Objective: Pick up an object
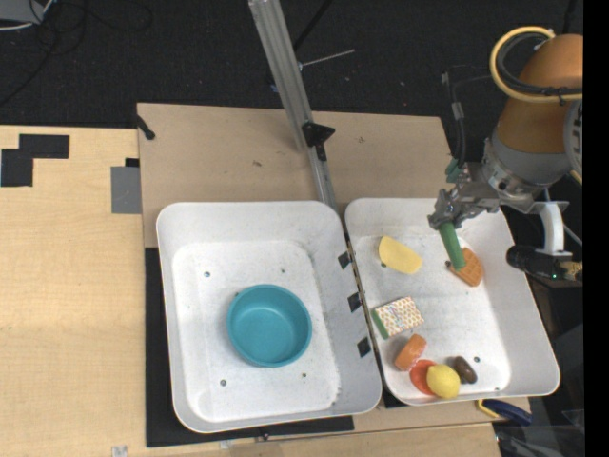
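The arm (538,112) reached in from the upper right of the frame, its orange band above the wrist, and its gripper (449,219) hung over the upper part of the right bin (533,350). Whether it was clenched or released could not be told; its tip sat just at the top end of a green stick (452,246), but no clear grasp showed. That green stick slanted down to the right and met an orange carrot-like piece (468,270), the two touching near the upper right of the bin floor. To their left, near the bin's upper left corner, lay a yellow wedge (400,255). Lower down, near the bin's left wall, lay a checkered block with a green end (397,316), tilted. Below it, toward the bin's lower edge, a cluster sat close together: an orange piece (409,350), a red piece (422,377) just beneath it, a yellow lemon (443,381) touching the red one, and a small dark brown object (464,368) just beside the lemon on the right. The left bin (190,246) filled the lower middle of the frame and held a teal bowl (269,326), upright, near its center. A grey metal rail (285,74) ran slantwise from the top of the frame down to the gap between the two bins.
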You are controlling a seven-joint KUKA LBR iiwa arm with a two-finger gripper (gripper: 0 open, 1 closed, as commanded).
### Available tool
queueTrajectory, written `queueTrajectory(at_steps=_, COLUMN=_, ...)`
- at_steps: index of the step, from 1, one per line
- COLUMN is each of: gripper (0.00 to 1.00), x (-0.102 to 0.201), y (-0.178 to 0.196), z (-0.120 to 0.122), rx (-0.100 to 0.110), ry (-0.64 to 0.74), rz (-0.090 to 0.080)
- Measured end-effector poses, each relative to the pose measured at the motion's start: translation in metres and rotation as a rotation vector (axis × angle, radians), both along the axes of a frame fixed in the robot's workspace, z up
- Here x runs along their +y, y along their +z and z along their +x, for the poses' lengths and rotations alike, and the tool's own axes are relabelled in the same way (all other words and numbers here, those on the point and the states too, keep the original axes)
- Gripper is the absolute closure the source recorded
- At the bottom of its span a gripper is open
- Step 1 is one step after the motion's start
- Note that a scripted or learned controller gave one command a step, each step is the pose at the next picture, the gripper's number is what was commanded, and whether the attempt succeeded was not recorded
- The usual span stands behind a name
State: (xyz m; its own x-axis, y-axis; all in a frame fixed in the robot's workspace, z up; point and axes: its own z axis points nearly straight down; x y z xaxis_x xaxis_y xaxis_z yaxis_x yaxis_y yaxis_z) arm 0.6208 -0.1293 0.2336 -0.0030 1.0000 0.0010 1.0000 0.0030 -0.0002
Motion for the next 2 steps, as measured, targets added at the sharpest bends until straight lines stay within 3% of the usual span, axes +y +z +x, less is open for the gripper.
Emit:
queueTrajectory(at_steps=1, gripper=1.00, x=0.047, y=-0.001, z=-0.031, rx=0.000, ry=0.000, rz=0.000)
queueTrajectory(at_steps=2, gripper=1.00, x=0.094, y=0.008, z=-0.047, rx=0.000, ry=0.000, rz=0.000)
